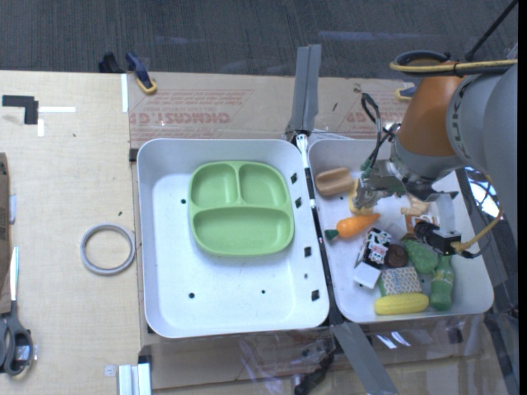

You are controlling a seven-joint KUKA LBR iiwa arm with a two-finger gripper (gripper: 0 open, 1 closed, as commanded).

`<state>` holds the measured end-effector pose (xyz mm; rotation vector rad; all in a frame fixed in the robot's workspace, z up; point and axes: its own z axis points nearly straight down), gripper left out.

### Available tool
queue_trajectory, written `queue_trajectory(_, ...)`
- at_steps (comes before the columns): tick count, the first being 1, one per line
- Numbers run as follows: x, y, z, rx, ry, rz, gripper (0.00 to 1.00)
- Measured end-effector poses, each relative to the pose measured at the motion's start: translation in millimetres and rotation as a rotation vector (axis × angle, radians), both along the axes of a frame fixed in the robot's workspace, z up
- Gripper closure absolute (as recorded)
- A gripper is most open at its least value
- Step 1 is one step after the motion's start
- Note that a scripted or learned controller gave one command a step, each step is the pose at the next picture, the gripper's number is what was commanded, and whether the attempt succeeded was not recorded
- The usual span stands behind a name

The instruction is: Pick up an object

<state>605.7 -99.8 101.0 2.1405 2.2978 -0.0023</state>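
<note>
The pale wooden desk (66, 188) carries a tape ring (107, 248) well left of the carrot (356, 225). A green tray (241, 206) sits in the left bin (239, 311). The claw (368, 189) hangs just above the carrot; I cannot tell its opening. Judged: approach step, with descent and closing next. Bread (333, 180) and the bin divider crowd the left; toys crowd below.

Dark grey carpet (206, 15) runs along the far side. A pale wooden bench top (58, 188) spreads to the left, with a sheet of brown cardboard (214, 109) lying flat behind the two bins. Lighting is even.
</note>
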Motion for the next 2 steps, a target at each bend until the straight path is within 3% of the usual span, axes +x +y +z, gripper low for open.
queue_trajectory(1,-0.1,0.0,-0.1,0.0,0.0,-0.001,0.0)
queue_trajectory(2,-9.2,-1.2,-9.5,0.001,0.002,0.008,0.0)
